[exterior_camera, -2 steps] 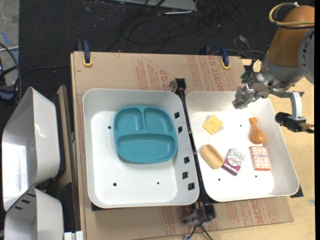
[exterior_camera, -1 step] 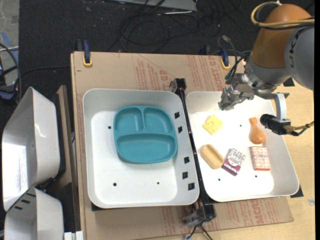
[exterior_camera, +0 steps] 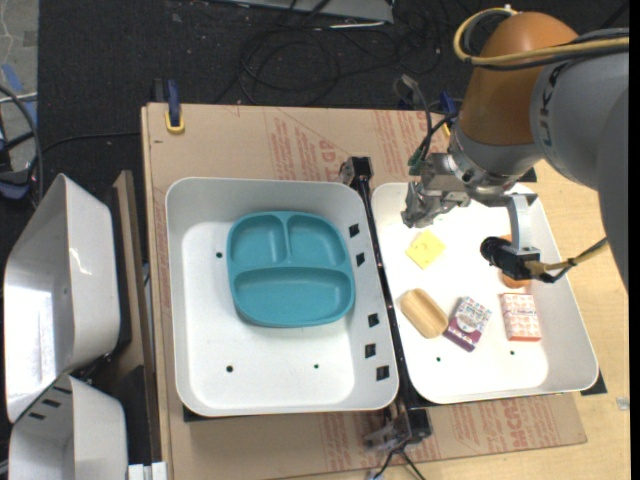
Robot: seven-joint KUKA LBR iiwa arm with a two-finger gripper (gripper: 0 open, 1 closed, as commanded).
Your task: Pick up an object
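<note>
The pincer [exterior_camera: 418,215], fingers' state unclear, hangs just above a yellow sponge [exterior_camera: 425,249], tan block [exterior_camera: 423,313] nearby.

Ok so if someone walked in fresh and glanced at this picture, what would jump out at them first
The teal divided tray would likely catch the eye first, lying alone in the left bin. Next comes the big grey arm with its orange band, reaching in from the right, its gripper over the far end of the right bin. Just below it lies a yellow square piece, with a tan block and small packets nearer the camera.
</note>
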